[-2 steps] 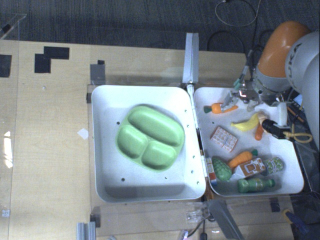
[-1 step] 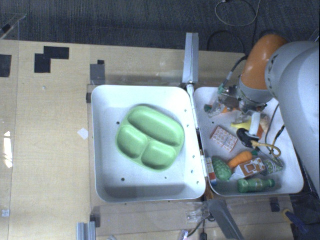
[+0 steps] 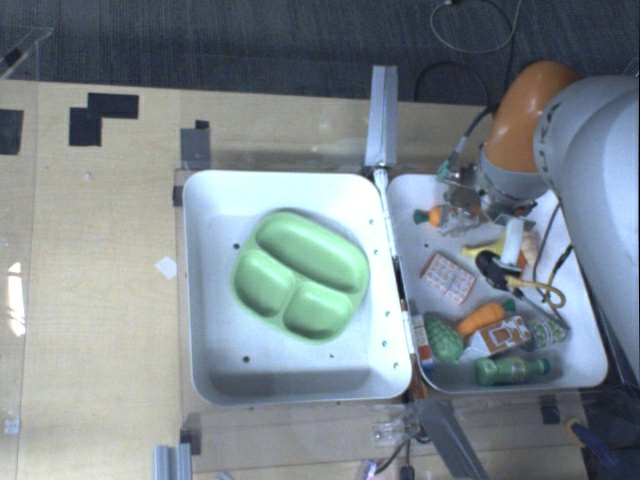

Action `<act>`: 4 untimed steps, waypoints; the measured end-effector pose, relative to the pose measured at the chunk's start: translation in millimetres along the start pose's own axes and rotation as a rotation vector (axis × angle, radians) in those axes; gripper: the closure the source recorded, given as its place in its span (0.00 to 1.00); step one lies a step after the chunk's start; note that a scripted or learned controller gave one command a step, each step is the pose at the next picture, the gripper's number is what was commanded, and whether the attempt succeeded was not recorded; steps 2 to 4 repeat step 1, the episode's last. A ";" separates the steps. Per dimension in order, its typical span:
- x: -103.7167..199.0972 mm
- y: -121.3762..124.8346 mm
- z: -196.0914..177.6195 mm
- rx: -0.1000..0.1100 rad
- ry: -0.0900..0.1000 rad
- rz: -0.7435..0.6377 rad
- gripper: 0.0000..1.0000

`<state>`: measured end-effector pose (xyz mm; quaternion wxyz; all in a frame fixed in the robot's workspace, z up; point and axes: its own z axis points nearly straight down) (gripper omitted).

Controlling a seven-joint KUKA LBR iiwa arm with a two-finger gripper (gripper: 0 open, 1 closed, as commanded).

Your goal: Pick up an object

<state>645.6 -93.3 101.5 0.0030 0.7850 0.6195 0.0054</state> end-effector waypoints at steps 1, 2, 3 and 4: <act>54.6 8.0 -132.4 0.003 -0.003 0.031 1.00; 54.6 8.0 -132.4 0.003 -0.003 0.031 1.00; 54.6 8.0 -132.4 0.003 -0.003 0.031 1.00; 54.6 8.0 -132.4 0.003 -0.003 0.031 1.00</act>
